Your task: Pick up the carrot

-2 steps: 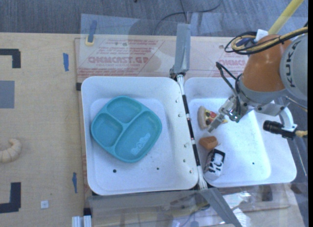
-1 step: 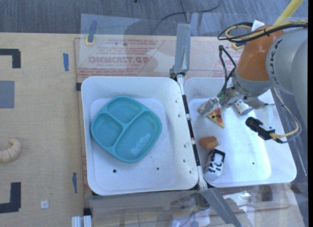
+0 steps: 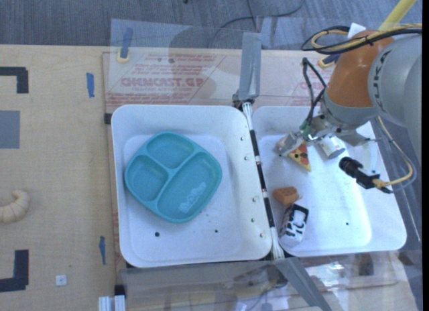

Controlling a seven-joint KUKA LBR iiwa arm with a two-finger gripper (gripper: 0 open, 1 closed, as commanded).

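A stubby orange-brown piece (image 3: 286,194), which looks like the carrot, lies in the right bin (image 3: 348,226) close to its left wall. My gripper (image 3: 293,145) hangs low over the upper left of that bin, above the carrot and apart from it. Its tip is right next to a wedge-shaped yellow-orange toy with red dots (image 3: 303,158). The orange-banded wrist (image 3: 352,78) rises behind it to the upper right.
A black-and-white toy (image 3: 293,223) lies just below the carrot by the bin's front left corner. A black cable connector (image 3: 355,171) hangs over the right bin. The left bin (image 3: 134,242) holds a teal divided plate (image 3: 173,175). A croissant-like toy (image 3: 13,206) rests on the bench at far left.
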